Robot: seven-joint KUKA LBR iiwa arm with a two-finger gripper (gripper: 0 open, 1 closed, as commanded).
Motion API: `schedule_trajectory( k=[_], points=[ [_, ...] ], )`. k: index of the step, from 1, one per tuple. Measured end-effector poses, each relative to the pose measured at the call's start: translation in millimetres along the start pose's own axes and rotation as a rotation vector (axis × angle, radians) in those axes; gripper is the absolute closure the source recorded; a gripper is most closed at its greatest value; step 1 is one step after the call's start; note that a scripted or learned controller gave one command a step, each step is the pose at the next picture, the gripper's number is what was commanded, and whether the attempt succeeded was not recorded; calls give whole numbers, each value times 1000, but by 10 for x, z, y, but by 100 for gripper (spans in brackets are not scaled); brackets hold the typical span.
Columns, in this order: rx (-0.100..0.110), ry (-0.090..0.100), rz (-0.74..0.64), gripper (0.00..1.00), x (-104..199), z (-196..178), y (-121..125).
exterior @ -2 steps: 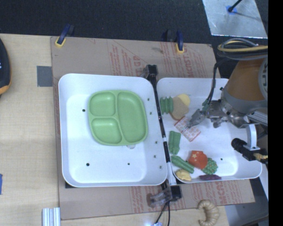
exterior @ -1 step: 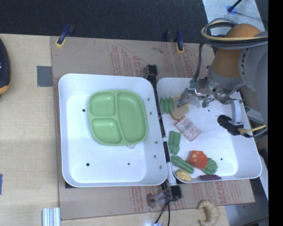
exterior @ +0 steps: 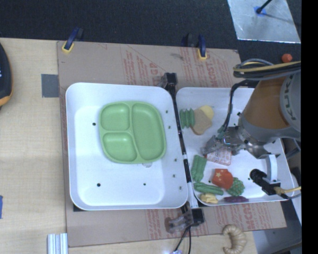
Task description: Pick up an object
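The pincer [exterior: 226, 140] hangs low in the right bin [exterior: 186, 97], reaching in from the right under the grey wrist with its orange band, and its metal tip sits right over a small pale packet with red print [exterior: 220, 156]. The packet lies touching or just below the tip, a shade toward the near edge of the bin. From where I stand I cannot tell whether the pincer is spread or clenched, nor whether anything sits in it.

Out from there: a tan, yellowish piece [exterior: 203, 118] and a green ribbed one [exterior: 187, 117] lie up-left; a long green pod [exterior: 197, 168] lies down-left, its length running roughly toward the near edge; a red tomato-like piece [exterior: 221, 178] lies just beyond the packet. I'd judge the packet the nearest candidate, almost straight below.

The left bin [exterior: 82, 142] holds a green divided plate [exterior: 132, 132], well apart.
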State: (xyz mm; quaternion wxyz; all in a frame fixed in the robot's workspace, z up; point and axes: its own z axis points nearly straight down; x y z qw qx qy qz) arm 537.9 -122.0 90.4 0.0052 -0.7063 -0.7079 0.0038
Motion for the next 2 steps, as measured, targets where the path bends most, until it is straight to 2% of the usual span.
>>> schedule_trajectory(
  k=[1, 2],
  points=[
    [-6, -3, -3, 100, -12, -118, 45],
    [-23, -2, -9, 100, 633, -1085, 729]
  ],
)
